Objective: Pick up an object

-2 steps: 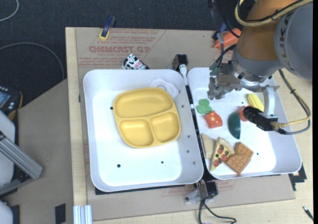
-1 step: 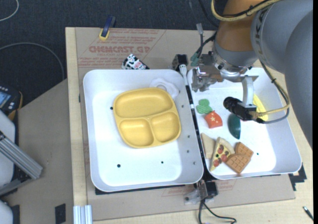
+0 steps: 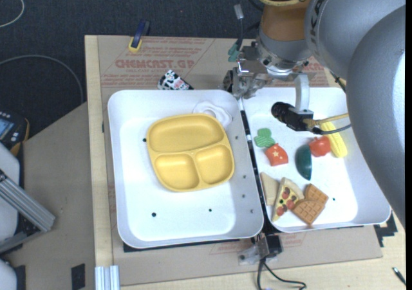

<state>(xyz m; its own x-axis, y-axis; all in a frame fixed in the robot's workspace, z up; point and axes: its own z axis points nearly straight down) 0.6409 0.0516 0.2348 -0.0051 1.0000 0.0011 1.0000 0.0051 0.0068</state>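
— Gripper (image 3: 248, 83)?
— Above the bins' shared rim, far end. Open or closed: cannot tell.
— Toys?
— Lying in right bin (image 3: 360, 200): pizza (image 3: 288, 197), waffle (image 3: 313, 204), tomato (image 3: 320, 147). Plate (image 3: 190, 152) in left bin (image 3: 129, 208).
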